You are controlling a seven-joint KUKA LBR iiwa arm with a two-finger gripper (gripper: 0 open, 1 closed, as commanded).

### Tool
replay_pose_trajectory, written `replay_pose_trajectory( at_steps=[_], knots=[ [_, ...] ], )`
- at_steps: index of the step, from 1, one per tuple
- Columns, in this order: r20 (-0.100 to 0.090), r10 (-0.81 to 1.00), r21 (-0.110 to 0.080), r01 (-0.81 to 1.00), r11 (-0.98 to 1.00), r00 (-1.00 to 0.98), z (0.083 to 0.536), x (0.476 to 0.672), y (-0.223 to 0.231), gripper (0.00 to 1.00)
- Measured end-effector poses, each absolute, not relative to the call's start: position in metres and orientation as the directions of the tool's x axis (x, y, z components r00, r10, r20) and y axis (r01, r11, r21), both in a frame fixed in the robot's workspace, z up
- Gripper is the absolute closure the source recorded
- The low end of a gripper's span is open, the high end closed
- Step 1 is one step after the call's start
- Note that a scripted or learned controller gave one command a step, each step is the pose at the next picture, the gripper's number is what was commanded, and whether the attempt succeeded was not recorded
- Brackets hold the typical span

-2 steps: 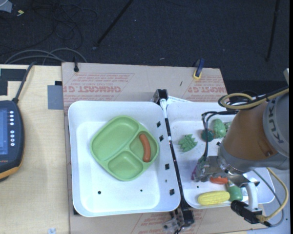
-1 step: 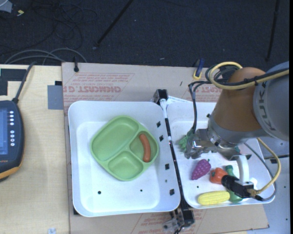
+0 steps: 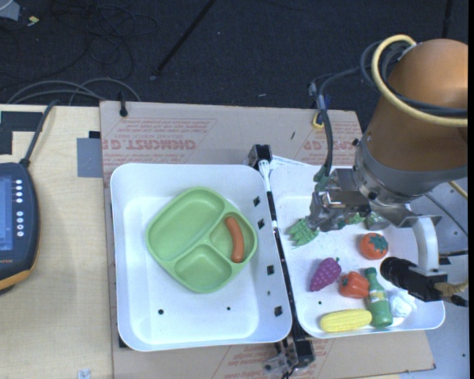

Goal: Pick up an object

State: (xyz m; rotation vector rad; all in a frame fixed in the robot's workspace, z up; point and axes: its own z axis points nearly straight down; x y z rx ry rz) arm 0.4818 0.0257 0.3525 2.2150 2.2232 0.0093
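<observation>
Cardboard [image 3: 182,136] with red print lies under two shallow white plastic bins on the bench. Left bin [image 3: 142,306] holds a green divided plate [image 3: 191,239] with a smooth orange sausage [image 3: 236,238] in its long compartment. Right bin [image 3: 300,290] holds the gripper [image 3: 322,215], and a leafy green toy vegetable [image 3: 302,230] lies touching its lower left side; I cannot tell how the jaws stand or whether they grip it. Right of this vegetable sit a round tomato [image 3: 373,245], bumpy purple grapes [image 3: 325,274], a red pepper [image 3: 353,284], a green bottle [image 3: 378,300] and yellow corn [image 3: 345,320].
</observation>
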Motion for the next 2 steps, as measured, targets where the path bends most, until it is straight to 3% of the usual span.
replay_pose_trajectory(
  at_steps=[1, 2],
  knots=[
    [0.001, 1.0, -0.005, 1.0, 0.006, -0.006, 0.349, 0.475, 0.102, 1.0],
    [-0.001, 1.0, 0.004, 1.0, -0.001, 0.001, 0.427, 0.477, 0.06, 1.0]
  ],
)
